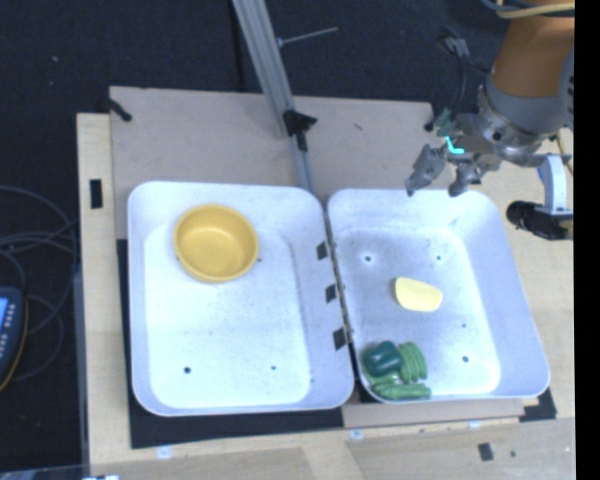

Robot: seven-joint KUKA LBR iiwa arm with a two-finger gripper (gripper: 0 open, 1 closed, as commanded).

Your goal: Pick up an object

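Above right bin (480,218) far rim, pincer (442,181) spread, empty. Yellow piece (418,294), green toy (395,363) lie untouched; descent and grasp remain.

Two white bins (230,368) sit side by side. One yellow bowl (216,243) lies in the nine o'clock bin. The three o'clock bin (480,238) carries one pale yellow piece (418,294) and one green toy (395,365). One claw (442,178).

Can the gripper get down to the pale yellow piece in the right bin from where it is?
Probably yes: the open gripper hangs above the bin's far rim, and the yellow piece lies alone.
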